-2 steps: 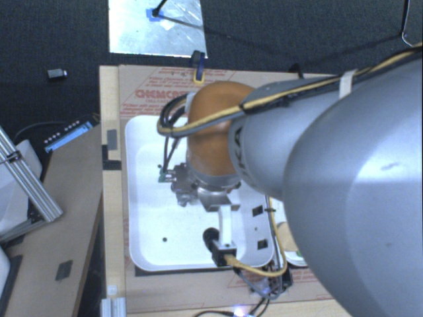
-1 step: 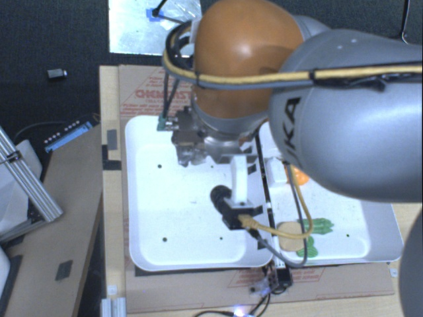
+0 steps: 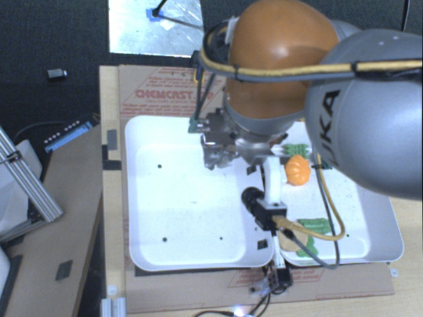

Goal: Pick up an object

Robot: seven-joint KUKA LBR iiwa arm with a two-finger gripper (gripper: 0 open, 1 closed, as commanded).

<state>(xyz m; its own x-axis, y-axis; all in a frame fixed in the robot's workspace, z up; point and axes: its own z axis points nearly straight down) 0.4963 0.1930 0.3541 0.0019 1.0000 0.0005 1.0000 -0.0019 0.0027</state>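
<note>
Dark carpet-like flooring surrounds a pale wooden desk [image 3: 66, 197], and on it sits a brown cardboard sheet [image 3: 162, 91] with red printing, carrying two shallow white bins side by side. Over on the left, the left bin [image 3: 152, 177] is smooth glossy plastic with rounded corners and a few small dark dots on its floor. Now the right bin [image 3: 377, 230], most of it covered by the arm [image 3: 370, 131], a bulky grey casing with a big rounded orange band above the wrist and a yellow cable looped across it. Below that, the gripper [image 3: 217, 156] hangs down as a cluster of grey metal over the inner edge of the left bin; whether its fingers are apart or together, I cannot tell, they blur into the mount. In the right bin there's a small orange pumpkin-shaped toy [image 3: 297, 170], round and ribbed, lying just beside a white bracket with a black knob. Nearer the front lies a green leafy toy [image 3: 310, 228], partly crossed by the cable. Up top, a shiny silvery sheet [image 3: 155, 15] lies on the floor; at far left, aluminium rails [image 3: 26, 183] are cut off by the edge
</note>
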